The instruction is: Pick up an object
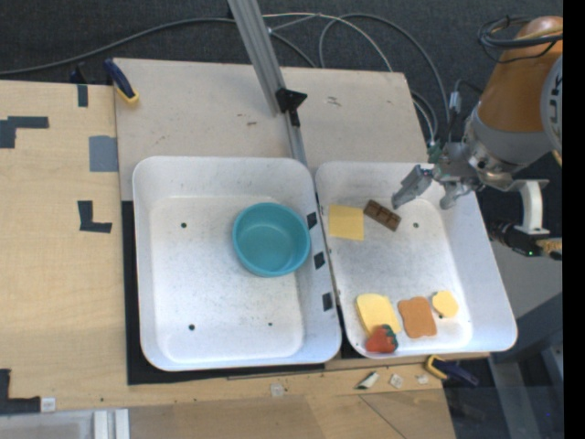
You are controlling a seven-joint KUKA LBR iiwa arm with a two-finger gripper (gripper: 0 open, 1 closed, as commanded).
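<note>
I see the gripper (428, 190), fingers spread and holding nothing, above the right bin (475, 273); the brown chocolate bar (382, 215) lies just left of it.

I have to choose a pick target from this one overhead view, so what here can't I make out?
- Hand: blurred and small in the camera view, so no contact with the brown bar beside it can be judged.
- Arm: cut off by the right edge.
- Strawberry and the yellow piece: touching or overlapping, too small to tell.
- Small bits on the bench below the right bin: too small to identify.
</note>
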